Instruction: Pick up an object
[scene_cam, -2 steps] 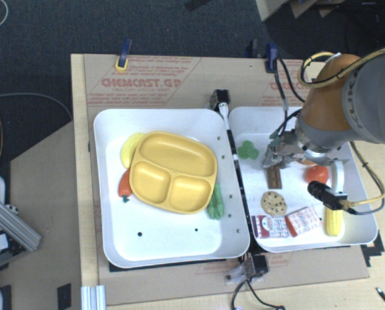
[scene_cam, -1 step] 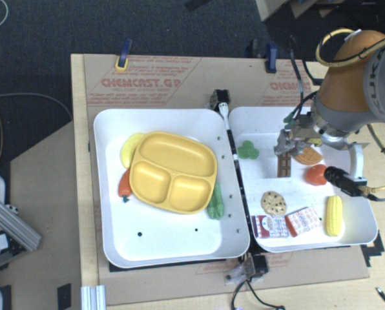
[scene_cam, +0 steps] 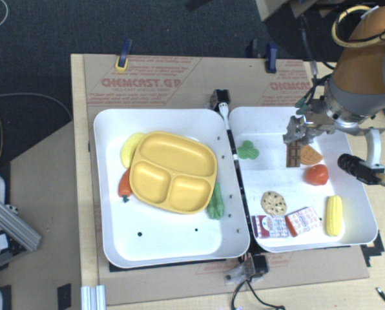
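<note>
- Hanging over the right bin [scene_cam: 367, 228], the gripper [scene_cam: 296, 142] sits right at a brown bar [scene_cam: 294, 156], which stands roughly upright beneath the fingertips.
- Whether the bar is truly between the fingers I cannot tell; the fingers look narrow and drawn together, and the bar's top meets them.
- Its long axis runs near to far in the bin, in line with the gripper above it.
- An orange piece [scene_cam: 311, 154] lies just beside the bar on the arm's side, touching or nearly so; a tomato [scene_cam: 316, 174] lies near, toward the front.
- A green piece [scene_cam: 247, 150] is well apart toward the left bin [scene_cam: 108, 173], which bears a yellow tray [scene_cam: 173, 171].
- The arm [scene_cam: 364, 63] comes in from the right, wrist bent down so the gripper points into the bin's far half.
- A straight lift looks like the likely next need; a slip against the orange piece is the risk.
</note>
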Controlling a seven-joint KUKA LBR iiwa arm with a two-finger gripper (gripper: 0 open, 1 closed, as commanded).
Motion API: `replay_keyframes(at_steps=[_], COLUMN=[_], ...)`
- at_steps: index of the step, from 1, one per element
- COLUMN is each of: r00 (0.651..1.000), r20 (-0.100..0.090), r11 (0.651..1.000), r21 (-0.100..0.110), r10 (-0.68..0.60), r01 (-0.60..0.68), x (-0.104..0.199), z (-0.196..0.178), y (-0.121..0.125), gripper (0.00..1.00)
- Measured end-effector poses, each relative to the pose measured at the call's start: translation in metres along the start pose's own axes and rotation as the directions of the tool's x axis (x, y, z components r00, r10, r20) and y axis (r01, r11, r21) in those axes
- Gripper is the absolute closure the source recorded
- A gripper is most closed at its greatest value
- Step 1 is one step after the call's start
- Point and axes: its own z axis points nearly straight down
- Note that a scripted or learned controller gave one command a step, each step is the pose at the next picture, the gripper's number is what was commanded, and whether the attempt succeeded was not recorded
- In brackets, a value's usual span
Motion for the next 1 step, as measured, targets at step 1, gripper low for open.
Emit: replay_keyframes(at_steps=[1], r00=[1.000], r20=[0.000], r11=[1.000], r21=[0.004], r10=[0.000], r01=[0.000], x=[0.0003], z=[-0.0052], y=[0.0007], gripper=[1.00])
